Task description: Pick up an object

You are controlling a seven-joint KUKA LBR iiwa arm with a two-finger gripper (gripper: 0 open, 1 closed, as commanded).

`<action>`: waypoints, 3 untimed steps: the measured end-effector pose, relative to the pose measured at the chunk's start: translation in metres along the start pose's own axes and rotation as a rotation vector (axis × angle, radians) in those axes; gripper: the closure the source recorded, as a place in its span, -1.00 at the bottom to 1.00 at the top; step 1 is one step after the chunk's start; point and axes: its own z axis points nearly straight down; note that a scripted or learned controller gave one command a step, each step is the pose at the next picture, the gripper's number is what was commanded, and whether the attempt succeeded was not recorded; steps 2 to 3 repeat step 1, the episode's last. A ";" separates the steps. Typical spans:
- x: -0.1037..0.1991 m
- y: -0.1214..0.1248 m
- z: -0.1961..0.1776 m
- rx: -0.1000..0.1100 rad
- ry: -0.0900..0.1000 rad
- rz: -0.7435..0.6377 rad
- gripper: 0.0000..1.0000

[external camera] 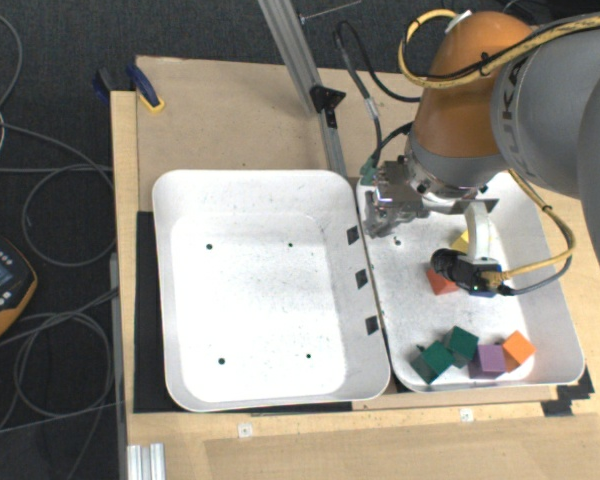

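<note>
Two bins are set side by side on the desk (230, 98): left bin (170, 193), right bin (552, 303). In the right bin, four blocks (462, 344) are clustered at the near edge. A fifth block (442, 284) is placed mid-bin, and a sixth block (461, 239) just behind it.

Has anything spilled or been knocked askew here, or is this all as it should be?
Nothing stands out. The green blocks, purple block and orange block crowd the near corner of the right bin, and a red block lies further in, all inside its rim. None looks spilled or damaged.
</note>
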 end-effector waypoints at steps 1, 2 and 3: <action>0.053 -0.009 -0.014 0.000 0.001 -0.001 1.00; 0.053 -0.009 -0.014 0.000 0.001 -0.001 1.00; 0.053 -0.009 -0.014 0.000 0.001 -0.001 1.00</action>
